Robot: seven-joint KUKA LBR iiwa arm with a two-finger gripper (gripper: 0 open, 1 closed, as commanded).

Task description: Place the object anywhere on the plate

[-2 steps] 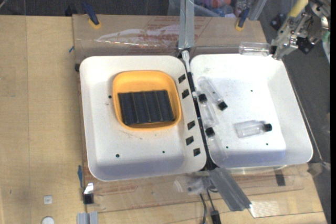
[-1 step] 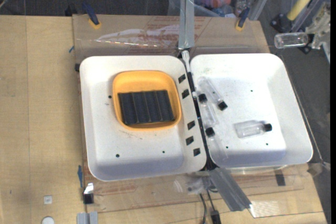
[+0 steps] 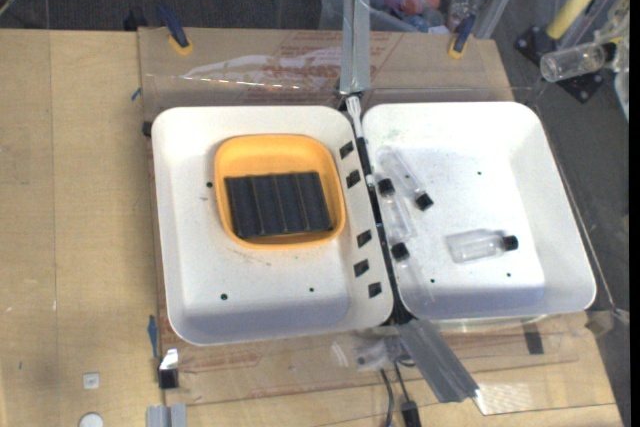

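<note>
Faintly, clear bottles (image 3: 480, 245) against white bin (image 3: 560, 205)

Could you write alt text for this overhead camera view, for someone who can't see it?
Two shallow white bins sit side by side on a wooden bench. The left bin holds an orange plate with a dark ridged block on it; the right bin holds several clear bottles with black caps.

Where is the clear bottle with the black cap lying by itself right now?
The clear bottle lies on its side in the right bin, toward its lower right, away from the other bottles near the divider.
</note>
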